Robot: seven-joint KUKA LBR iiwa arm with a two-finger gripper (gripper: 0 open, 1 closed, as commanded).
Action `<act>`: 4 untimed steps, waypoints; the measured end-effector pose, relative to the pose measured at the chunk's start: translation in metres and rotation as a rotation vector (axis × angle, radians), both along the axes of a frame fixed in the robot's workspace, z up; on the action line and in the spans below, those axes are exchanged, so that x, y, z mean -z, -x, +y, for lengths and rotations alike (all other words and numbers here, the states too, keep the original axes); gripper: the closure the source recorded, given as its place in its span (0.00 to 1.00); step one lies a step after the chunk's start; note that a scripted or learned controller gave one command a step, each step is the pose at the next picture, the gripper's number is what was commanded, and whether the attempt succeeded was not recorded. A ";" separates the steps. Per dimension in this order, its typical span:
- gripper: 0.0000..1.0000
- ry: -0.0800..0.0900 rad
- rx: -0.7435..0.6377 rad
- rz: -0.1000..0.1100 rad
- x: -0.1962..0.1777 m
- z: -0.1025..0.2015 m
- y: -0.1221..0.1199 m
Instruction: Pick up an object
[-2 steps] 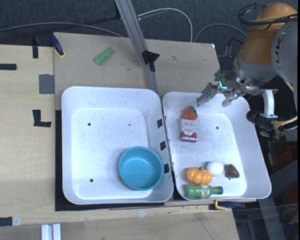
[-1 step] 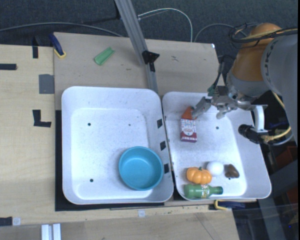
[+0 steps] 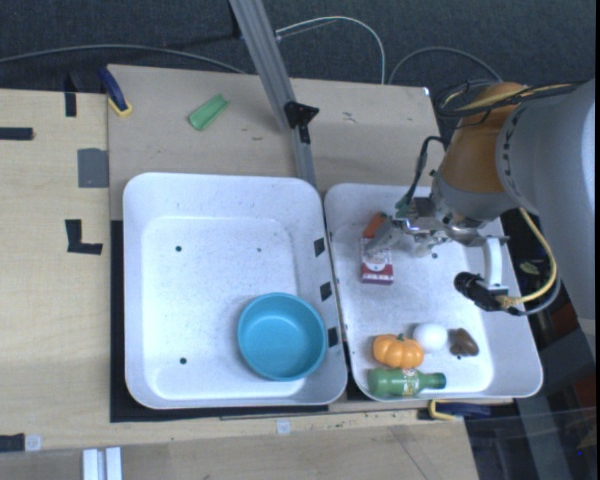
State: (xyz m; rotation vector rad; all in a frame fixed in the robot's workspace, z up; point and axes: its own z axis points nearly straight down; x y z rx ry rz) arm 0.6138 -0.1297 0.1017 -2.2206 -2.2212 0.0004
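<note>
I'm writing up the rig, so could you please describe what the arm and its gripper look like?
The arm is bulky, rounded and pale grey, with an orange band above the wrist. Black and yellow cables loop beside it. The gripper is small, of dark and silver metal.

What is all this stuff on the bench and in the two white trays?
Shallow plastic bins: two, white, side by side; left, right.
Round plastic bowl: one, blue, left bin's near right corner.
Small carton: one, red and white, right bin, upper left.
Toy pumpkin: one, orange, right bin, near edge.
Bottle: one, green, beside the pumpkin.
Ball: one, white.
Lump: one, brown.
Block: one, green, on the bench.
Robot arm: one, grey and orange, over the right bin.
</note>
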 end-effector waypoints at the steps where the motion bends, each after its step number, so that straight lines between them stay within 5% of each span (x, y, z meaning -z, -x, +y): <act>1: 0.00 -0.002 -0.002 -0.010 0.003 0.001 -0.005; 2: 1.00 -0.001 -0.004 -0.016 -0.008 0.002 -0.007; 4: 1.00 0.001 -0.002 -0.006 -0.111 0.005 -0.008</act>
